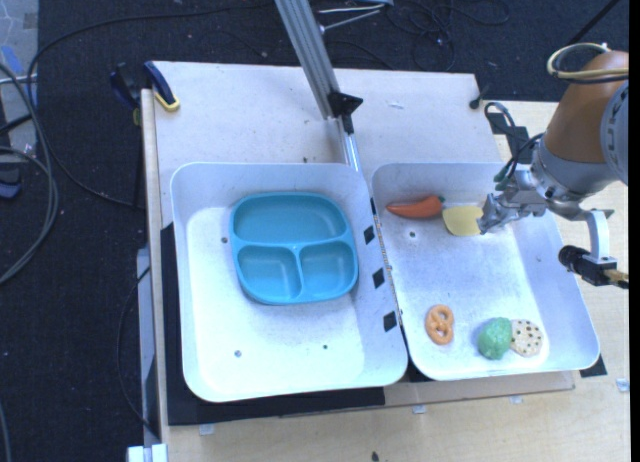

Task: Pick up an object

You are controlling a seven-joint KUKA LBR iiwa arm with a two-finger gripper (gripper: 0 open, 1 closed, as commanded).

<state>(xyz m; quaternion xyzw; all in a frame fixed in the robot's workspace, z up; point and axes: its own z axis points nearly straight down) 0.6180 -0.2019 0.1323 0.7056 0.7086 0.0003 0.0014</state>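
The right bin (500,280) holds an orange carrot (415,208) and a pale yellow piece (461,220) at its far side. A pretzel (439,323), a green ball (493,338) and a speckled cookie (526,338) lie near its front edge. My gripper (492,218) is low at the far right of this bin, its tip touching the right edge of the yellow piece. Nothing is lifted.
The left bin (200,280) holds a blue divided tray (295,248). A grey metal pole (305,35) slants in from the top to the gap between the bins. The arm's orange band (585,115) hangs over the right bin's right rim.
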